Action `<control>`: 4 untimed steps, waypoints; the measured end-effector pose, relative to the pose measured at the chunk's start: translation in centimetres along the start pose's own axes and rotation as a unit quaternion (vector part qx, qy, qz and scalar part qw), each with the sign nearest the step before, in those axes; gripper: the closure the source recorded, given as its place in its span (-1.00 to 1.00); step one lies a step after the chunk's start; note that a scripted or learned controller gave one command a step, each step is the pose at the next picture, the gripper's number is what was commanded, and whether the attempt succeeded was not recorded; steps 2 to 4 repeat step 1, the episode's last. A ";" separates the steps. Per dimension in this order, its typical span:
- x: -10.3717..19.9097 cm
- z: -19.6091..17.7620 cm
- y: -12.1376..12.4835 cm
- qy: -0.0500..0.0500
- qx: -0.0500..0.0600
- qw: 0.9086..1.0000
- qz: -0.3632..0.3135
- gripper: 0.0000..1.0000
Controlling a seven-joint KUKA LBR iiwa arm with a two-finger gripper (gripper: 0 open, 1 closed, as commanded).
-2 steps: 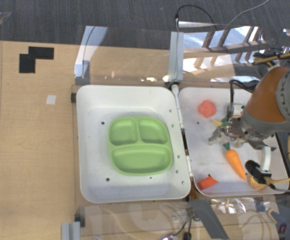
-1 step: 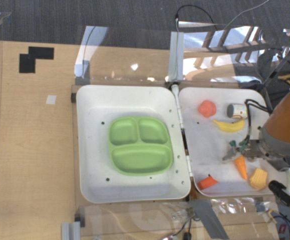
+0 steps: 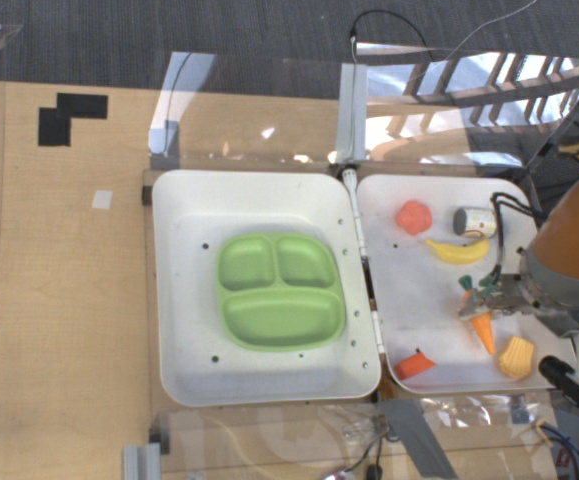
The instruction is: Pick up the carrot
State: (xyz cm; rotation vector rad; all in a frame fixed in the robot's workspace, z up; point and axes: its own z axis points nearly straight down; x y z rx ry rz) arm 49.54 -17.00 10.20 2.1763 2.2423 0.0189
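The carrot is a small orange cone with a green leafy top, lying in the right bin near its right side, pointed end toward the front. My gripper comes in from the right and hangs directly over the carrot's green top end, touching or nearly touching it. The arm's orange band rises behind it and hides the bin's right wall.
In the right bin lie a yellow banana, a red ball-like fruit, a small can, a yellow corn cob just right of the carrot, and an orange-red piece at the front. The left bin holds a green divided plate.
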 end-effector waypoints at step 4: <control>4.3 -11.1 1.1 0.001 0.007 1.000 0.030 1.00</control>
